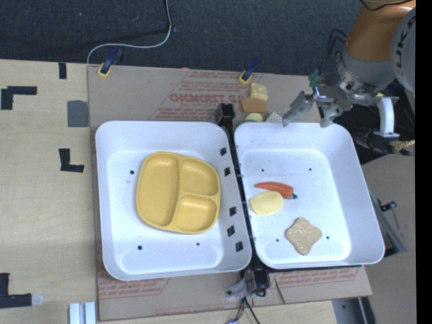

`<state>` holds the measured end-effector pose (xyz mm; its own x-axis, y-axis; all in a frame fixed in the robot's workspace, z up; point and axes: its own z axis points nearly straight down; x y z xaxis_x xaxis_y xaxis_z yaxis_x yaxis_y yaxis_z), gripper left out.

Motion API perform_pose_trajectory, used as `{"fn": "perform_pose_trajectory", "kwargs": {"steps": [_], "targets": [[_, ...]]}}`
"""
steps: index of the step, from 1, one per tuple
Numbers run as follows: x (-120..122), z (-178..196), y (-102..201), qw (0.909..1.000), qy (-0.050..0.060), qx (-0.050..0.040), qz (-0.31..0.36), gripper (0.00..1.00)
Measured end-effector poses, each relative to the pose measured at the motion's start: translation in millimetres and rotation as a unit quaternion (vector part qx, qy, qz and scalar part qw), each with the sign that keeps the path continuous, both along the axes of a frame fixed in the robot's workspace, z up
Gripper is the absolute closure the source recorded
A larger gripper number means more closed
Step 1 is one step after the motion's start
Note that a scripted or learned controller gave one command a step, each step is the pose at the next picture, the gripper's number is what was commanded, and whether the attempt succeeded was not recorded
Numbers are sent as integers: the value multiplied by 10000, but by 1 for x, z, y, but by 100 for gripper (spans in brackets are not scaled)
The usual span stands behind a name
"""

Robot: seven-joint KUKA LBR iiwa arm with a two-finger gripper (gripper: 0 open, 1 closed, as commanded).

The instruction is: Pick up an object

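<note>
I have the end effector (310,110) poised above the right bin's (361,181) far edge, fingers apart, holding nothing. I'm in the approach step; next I must descend toward the carrot (274,189) mid-bin.

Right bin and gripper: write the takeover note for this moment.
Gripper: fingers spread open, holding nothing, above the right bin's far rim.
Right bin holds an orange carrot-like piece, a pale yellow piece touching it, and a tan cracker-like piece lying apart.
Left bin holds a yellow divided tray.
Done: nothing picked.
Left: descend, grasp one object, lift.
</note>
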<state>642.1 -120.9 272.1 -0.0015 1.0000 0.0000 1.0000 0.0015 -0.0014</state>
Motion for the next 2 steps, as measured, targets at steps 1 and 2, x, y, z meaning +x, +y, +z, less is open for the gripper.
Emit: {"fn": "perform_pose_trajectory", "kwargs": {"steps": [1, 2], "targets": [[-57, -119, -19, 10000, 76, 11, -22, 0], [-76, -190, -5, 10000, -20, -8, -8, 0]]}}
